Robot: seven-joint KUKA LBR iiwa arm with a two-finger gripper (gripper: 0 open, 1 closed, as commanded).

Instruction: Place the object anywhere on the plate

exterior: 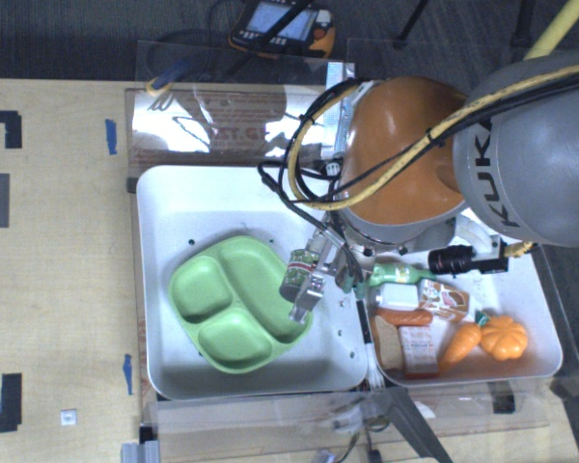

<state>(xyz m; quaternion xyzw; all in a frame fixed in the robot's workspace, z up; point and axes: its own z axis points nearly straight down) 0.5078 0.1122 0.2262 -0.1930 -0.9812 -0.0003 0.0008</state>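
While the grey KUKA arm with its orange band [405,152] reaches in from the right, we note its two-finger gripper [303,287] hanging over the right rim of the green moulded three-compartment plate [227,302], which lies in the left white bin [174,201]. We cannot tell whether the fingers are spread or closed, nor whether anything sits between them; the metal parts blur together there.

The right white bin [545,355] bears the candidates: an orange carrot-shaped toy [460,343], a small orange pumpkin toy [503,337], a green-and-white packet [398,277], a red-and-white printed carton [415,340]. We cannot say which is the task's object, or whether it has left that bin.

Risks as we judge them:
- A release this close to the plate's right edge may drop the object on the rim, from which it slides onto the bin floor.
- If the gripper carries nothing, the release achieves nothing.
- Descending further, the fingers may strike the plate's rim and tip or shove it left.
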